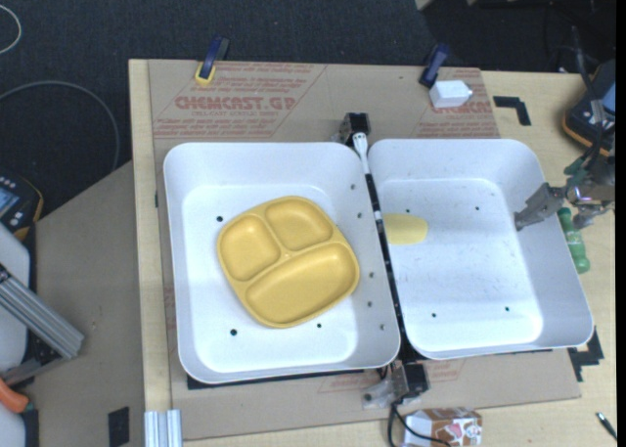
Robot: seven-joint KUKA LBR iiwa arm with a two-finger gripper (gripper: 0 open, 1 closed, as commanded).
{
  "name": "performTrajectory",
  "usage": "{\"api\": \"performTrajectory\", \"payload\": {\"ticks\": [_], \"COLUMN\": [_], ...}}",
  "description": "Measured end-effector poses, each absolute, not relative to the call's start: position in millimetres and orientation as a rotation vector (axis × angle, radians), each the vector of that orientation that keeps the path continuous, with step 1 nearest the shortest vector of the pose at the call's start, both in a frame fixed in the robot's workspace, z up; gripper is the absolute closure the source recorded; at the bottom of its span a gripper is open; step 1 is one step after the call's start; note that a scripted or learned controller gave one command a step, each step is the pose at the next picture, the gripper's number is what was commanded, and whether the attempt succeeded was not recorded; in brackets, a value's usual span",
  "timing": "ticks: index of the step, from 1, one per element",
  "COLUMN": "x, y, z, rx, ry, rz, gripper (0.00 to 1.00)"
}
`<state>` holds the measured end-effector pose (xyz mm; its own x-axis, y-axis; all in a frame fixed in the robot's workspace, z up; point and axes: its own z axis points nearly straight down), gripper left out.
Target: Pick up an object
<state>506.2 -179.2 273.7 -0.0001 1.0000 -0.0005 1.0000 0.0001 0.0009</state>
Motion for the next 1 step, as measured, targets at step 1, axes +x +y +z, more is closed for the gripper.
{"api": "performTrajectory", "payload": {"ticks": [1], "x": [493.9], "y": [-94.8], "z": [334.0], "rx": [2.207], "ry": [2.229], "rz": [0.010], "gripper": [0.00]}}
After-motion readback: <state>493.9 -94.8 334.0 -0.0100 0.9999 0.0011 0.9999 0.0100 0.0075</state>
